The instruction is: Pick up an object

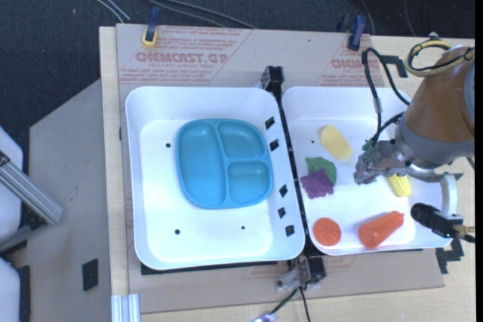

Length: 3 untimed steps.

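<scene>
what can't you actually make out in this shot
- Gripper, camera view: small and dark under the wrist, so open or shut cannot be told, nor whether it touches anything.
- Small yellow piece: partly covered by the arm, its shape unclear.
- Arm: cut off by the right edge beyond the orange band.
- Purple toy and green piece: too small to identify.

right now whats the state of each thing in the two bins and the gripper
blue divided plate: flat in the left bin, right side up
yellow lemon-like piece: lying in the right bin, apart from the rest
purple grapes: lying, touching the green piece
orange round piece: lying near the front wall
orange carrot-like piece: lying on its side
small yellow piece: partly hidden beside the gripper
gripper: low over the right bin, holding nothing visible
</scene>
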{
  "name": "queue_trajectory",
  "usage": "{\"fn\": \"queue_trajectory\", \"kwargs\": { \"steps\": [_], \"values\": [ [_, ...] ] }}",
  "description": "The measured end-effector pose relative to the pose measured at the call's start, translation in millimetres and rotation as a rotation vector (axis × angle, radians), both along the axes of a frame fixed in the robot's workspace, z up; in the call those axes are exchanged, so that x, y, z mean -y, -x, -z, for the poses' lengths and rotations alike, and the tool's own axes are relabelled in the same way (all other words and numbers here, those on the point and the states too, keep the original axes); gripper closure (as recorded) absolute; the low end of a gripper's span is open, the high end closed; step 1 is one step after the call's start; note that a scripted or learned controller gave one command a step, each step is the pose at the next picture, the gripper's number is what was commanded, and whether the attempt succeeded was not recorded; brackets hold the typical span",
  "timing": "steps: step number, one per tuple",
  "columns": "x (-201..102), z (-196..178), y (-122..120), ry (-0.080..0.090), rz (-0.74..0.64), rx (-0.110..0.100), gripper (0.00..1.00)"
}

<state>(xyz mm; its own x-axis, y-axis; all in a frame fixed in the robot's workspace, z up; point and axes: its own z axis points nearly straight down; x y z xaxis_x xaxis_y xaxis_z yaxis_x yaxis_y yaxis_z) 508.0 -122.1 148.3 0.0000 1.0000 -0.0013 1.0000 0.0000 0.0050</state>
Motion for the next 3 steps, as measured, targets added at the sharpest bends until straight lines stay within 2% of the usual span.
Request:
{"fn": "queue_trajectory", "kwargs": {
  "steps": [1,2,3],
  "values": [
    [-3,-44,-2,0.0,-0.002,0.001,1.0],
    [-2,-71,-3,0.0,-0.001,-0.001,1.0],
    [-55,-83,-18,-0.003,-0.006,-0.003,1.0]
  ]
}}
